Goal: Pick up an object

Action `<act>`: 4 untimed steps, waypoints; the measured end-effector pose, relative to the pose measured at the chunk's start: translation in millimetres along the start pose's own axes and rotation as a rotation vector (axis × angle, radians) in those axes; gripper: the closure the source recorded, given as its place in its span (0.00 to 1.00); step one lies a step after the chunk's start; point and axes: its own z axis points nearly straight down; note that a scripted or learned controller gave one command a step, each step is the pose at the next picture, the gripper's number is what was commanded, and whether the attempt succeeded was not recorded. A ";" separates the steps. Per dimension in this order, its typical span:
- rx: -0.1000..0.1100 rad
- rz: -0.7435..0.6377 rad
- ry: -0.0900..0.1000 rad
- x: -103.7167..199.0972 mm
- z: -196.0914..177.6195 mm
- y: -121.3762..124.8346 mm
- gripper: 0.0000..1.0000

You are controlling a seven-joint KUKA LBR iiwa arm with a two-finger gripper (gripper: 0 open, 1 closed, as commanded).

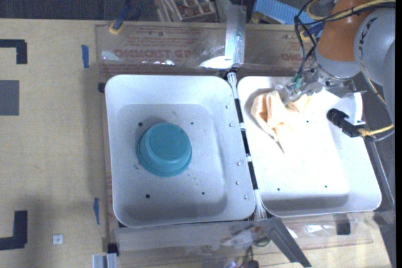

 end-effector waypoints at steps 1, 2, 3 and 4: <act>0.003 0.000 0.003 0.7 0.5 -0.5 0.00; 0.013 -0.089 -0.007 17.0 9.5 0.9 0.00; 0.021 -0.268 0.003 28.8 11.5 2.4 0.00; 0.010 -0.381 0.009 13.6 -1.5 -48.8 0.00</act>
